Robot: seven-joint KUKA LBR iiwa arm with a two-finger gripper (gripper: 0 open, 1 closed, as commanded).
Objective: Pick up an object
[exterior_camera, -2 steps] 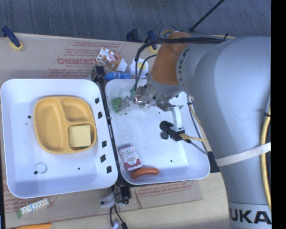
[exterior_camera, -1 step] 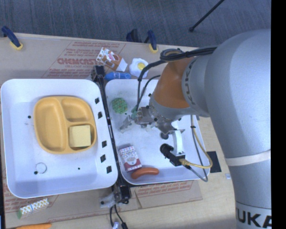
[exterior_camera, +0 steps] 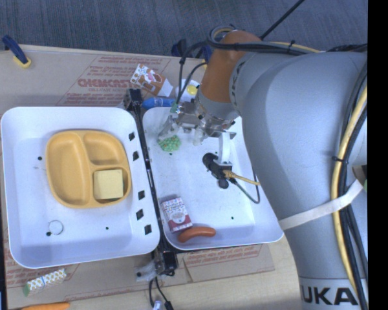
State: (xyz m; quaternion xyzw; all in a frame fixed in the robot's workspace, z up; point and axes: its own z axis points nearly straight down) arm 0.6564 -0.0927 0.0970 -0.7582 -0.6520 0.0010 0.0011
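Camera view: claw (exterior_camera: 181,123), grip state unclear, beside green ball (exterior_camera: 170,143); hot dog (exterior_camera: 196,234) and carton (exterior_camera: 176,213) well apart

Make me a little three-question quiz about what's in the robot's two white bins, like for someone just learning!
1. True or false: the yellow plate lies in the right bin.
2. Which thing lies nearest the gripper? A) the green object B) the hot dog C) the small red packet
3. Fill in: the pale yellow block sits in one ______ of the plate.

Key: 1 false, it lies in the left bin; 2 A; 3 compartment.
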